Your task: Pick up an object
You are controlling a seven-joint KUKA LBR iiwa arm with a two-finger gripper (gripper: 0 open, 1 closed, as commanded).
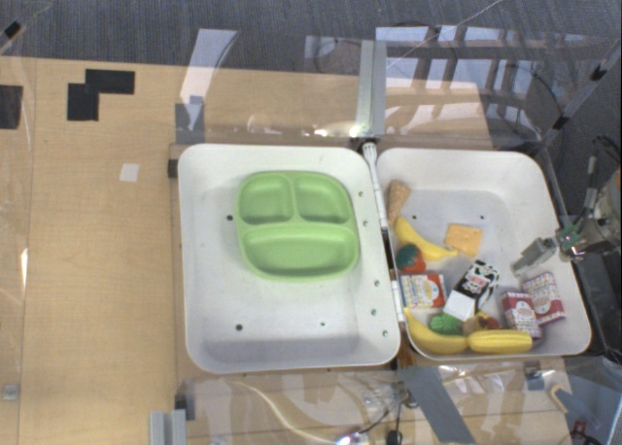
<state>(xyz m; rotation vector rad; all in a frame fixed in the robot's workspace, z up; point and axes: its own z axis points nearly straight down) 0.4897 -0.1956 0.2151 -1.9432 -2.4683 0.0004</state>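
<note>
Approaching over right bin (505,166): gripper (544,252) hangs near red cartons (533,305); finger state can't be told. Best target looks like isolated cracker (464,238), clear of clutter.

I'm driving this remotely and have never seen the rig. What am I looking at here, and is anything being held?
One camera looks down at a slant on two white bins. The left bin holds a green divided plate. The right bin holds toy food: bananas, an orange cracker, a yellow piece, small cartons. The gripper reaches in from the right edge, above the right bin. I see nothing between its fingers; whether they are open is unclear.
</note>
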